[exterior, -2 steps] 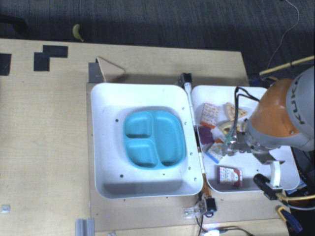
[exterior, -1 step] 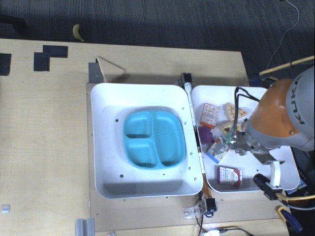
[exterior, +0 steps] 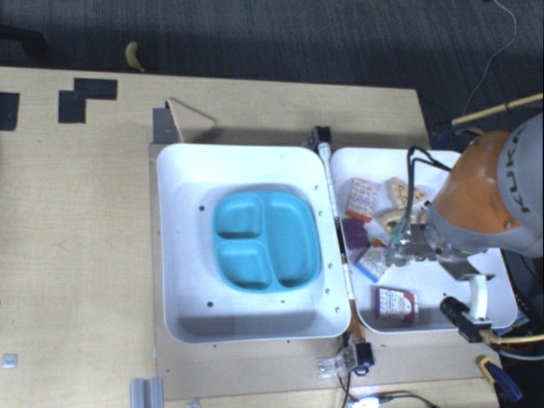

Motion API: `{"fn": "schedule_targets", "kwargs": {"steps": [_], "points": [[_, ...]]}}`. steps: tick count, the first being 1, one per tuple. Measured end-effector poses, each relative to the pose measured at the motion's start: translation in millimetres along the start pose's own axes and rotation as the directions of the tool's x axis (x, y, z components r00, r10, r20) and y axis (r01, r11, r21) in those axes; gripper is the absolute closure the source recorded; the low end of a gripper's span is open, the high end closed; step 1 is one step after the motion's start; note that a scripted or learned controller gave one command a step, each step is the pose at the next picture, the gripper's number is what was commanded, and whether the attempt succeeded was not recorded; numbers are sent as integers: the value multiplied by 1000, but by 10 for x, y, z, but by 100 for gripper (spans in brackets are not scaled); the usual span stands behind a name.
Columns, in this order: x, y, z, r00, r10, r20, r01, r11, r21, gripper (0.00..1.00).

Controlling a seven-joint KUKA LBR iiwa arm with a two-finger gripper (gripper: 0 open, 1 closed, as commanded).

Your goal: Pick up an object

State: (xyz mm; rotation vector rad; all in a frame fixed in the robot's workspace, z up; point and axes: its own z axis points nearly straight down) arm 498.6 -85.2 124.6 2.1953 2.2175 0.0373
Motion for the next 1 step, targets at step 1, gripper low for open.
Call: {"fn": "schedule_targets", "kwargs": {"steps": [1], "points": [[0, -1, 1, 1000, 1, 0, -1, 1000, 0, 0]]}}
